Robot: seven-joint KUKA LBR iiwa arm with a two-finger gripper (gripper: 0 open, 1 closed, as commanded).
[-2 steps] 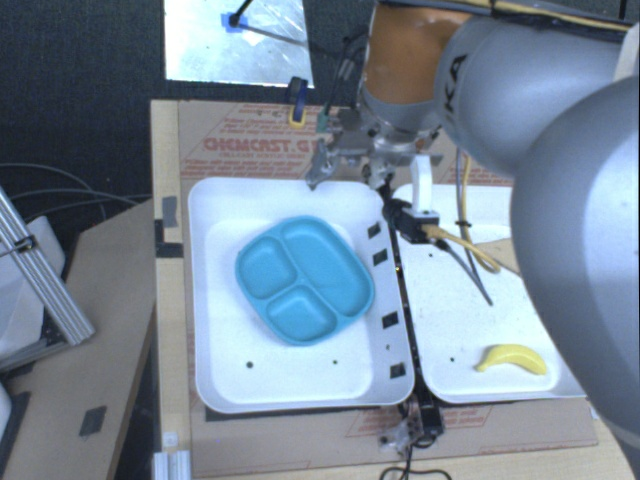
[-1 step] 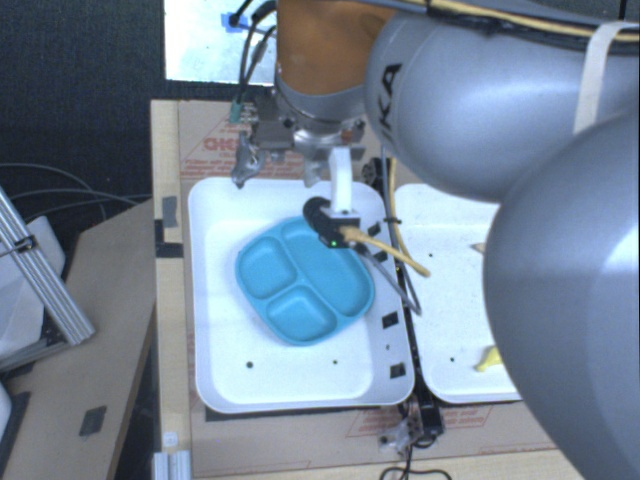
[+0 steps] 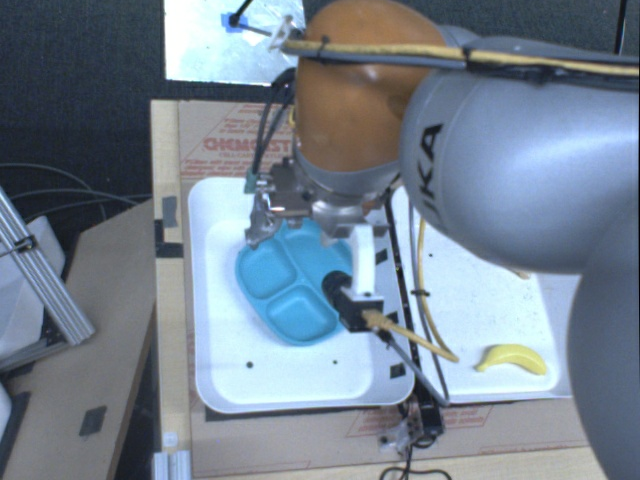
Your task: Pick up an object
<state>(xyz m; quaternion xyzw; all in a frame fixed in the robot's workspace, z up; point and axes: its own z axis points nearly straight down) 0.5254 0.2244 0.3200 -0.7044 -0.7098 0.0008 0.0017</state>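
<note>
where the gripper (image 3: 268, 223) hangs over the left bin (image 3: 215, 368), the blue divided tray (image 3: 290, 288) lies directly beneath it, long axis slanting toward lower right; finger state cannot be told. yellow banana (image 3: 515, 359) sits well apart in the right bin (image 3: 470, 268); wrist cables (image 3: 400, 343) cross the tray's right end.

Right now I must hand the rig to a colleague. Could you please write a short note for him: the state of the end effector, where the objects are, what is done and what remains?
End effector: low in the left bin, at the upper-left edge of the blue divided tray. The wrist hides most of it, so I cannot tell if it has a grip.
Objects: the blue divided tray lies flat in the left bin, partly under the arm. The yellow banana lies in the right bin, near its front edge.
Done: the arm is down at the tray.
Left: nothing is visibly lifted; a pick is not confirmed.
</note>
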